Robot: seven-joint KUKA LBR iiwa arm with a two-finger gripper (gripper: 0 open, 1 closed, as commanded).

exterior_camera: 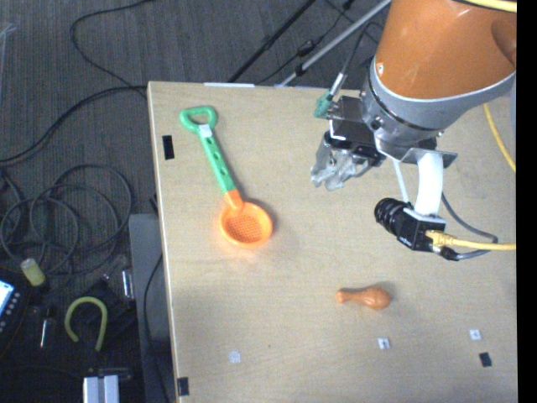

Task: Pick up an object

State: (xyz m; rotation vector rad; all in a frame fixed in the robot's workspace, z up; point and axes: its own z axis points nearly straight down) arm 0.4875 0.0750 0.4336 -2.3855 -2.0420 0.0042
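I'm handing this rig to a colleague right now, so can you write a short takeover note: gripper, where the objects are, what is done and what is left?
Gripper: hovering over the middle of the wooden surface, with nothing visible between its fingers.
Strainer spoon, green handle and orange bowl: lying flat to the gripper's left, apart from it.
Small orange drumstick-shaped toy: lying below the gripper, nearer the front edge, also untouched.
Done: no object is lifted.
Left: pick a target, descend, close on it, and lift. Both objects look to be in the open, with free space around them.
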